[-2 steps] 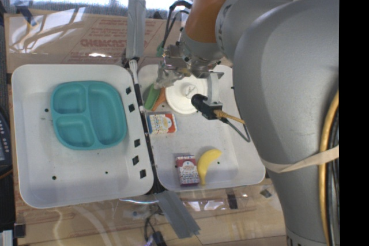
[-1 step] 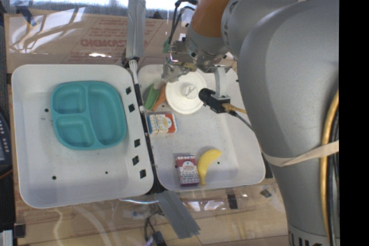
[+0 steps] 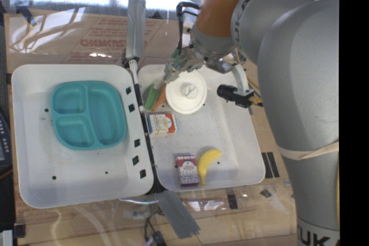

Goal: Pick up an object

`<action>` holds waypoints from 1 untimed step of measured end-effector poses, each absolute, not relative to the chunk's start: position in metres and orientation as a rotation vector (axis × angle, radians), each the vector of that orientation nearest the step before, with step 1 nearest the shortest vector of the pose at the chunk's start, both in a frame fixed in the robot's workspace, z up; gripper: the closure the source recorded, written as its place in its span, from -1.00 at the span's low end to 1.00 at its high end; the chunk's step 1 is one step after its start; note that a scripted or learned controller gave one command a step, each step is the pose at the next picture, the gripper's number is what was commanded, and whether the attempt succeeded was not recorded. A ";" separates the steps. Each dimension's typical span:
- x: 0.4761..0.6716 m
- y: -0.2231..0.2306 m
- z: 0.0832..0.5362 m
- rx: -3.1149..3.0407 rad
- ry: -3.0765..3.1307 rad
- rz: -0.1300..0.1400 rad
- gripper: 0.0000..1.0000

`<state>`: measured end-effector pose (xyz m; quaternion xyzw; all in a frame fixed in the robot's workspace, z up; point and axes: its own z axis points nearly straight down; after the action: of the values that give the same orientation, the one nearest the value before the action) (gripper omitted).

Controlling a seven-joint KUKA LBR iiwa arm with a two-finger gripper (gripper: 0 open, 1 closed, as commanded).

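Observation:
My gripper (image 3: 174, 70) hangs low over the far left part of the right bin (image 3: 242, 141), just above a white round lid-like dish (image 3: 186, 97) and beside a green and orange vegetable toy (image 3: 154, 96). A small colourful box (image 3: 162, 123) lies in the bin's left middle. Near the front lie a yellow banana (image 3: 207, 164) and a red and white box (image 3: 185, 169), side by side. Nothing is visibly held between the fingers.
The left bin (image 3: 34, 181) holds a teal divided plate (image 3: 88, 114). A divider with black clips (image 3: 140, 129) separates the bins. The grey arm (image 3: 288, 55) covers the right side of the scene. Cardboard (image 3: 75, 37) lies behind the bins.

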<state>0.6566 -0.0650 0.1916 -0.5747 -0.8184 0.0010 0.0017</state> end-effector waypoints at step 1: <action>0.619 -0.056 0.210 -2.166 -2.270 0.006 1.00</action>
<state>0.6185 -0.0557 0.2099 -0.6903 -0.7235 0.0019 0.0022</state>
